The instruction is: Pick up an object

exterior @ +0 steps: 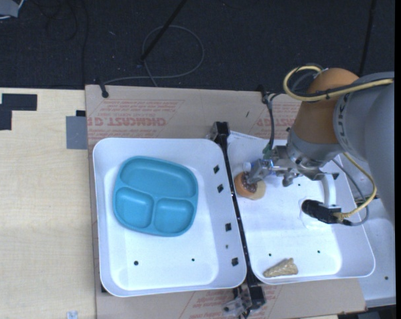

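Two shallow white bins side by side on the surface (pixel 41 205), center-to-right of frame. Left bin (pixel 114 258) holds a blue 3-compartment plate (pixel 156 196), sitting toward its upper part, flat. Right bin (pixel 320 258) has a small round donut-like obj (pixel 249 186), brown w/ lighter top, at its upper left, close to the divider between bins. A tan wedge-shaped piece (pixel 281 268), looks like a cone or chip, lies near the bottom edge of right bin, well apart from the donut.

Arm (pixel 360 118) comes in from the right, grey w/ orange band, over upper part of right bin. Pincer (pixel 259 173) sits just beside/above the donut, right at its upper-right edge; can't tell if touching. Pincer opening: can't tell from this angle, and nothing is seen gripped in it. Yellow cable (pixel 300 77) loops near the wrist. Cardboard sheet (pixel 174 111) w/ red print lies under both bins.
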Action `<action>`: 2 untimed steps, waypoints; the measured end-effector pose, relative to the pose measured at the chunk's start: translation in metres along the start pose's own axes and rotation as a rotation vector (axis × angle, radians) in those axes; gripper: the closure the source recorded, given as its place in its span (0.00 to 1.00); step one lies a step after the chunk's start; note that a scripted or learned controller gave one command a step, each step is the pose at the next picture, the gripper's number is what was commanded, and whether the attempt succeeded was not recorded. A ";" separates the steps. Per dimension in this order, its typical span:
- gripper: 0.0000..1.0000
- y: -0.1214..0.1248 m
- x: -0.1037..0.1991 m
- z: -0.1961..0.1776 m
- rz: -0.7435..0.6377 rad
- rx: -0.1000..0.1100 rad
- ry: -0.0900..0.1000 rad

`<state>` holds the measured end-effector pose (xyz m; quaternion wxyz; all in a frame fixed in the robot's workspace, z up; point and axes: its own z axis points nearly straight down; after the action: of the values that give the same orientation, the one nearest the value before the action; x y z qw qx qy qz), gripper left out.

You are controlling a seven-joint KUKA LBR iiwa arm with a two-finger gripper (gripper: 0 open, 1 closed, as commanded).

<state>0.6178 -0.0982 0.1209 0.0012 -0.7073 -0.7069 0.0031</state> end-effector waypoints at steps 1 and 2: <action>0.00 0.005 -0.002 0.026 0.002 -0.018 -0.001; 1.00 0.009 -0.001 0.010 0.004 -0.030 0.003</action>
<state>0.6265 -0.0992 0.1111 -0.0083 -0.7086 -0.7055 -0.0086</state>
